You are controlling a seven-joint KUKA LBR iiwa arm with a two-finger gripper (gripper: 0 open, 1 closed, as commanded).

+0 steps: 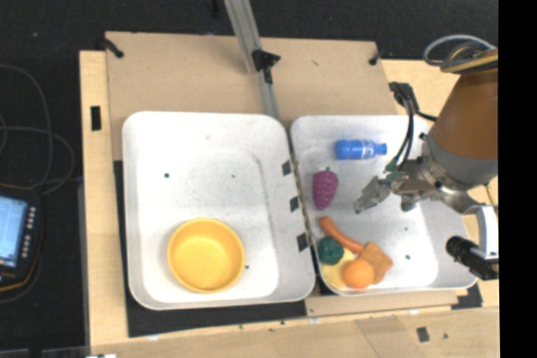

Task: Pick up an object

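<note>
Hovering jaws (375, 195) above right bin (419, 264)

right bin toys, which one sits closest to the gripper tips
The purple plastic grape bunch, left of the gripper. The blue plastic bottle lies farther up, and the orange carrot and round orange fruit lie lower.

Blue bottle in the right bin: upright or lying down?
Lying down. The blue bottle rests on its side on the right bin floor, long axis running left-right.

The arm (471, 117) is cut off at the right edge; gripper (375, 195) fingers too blurred to read
</note>
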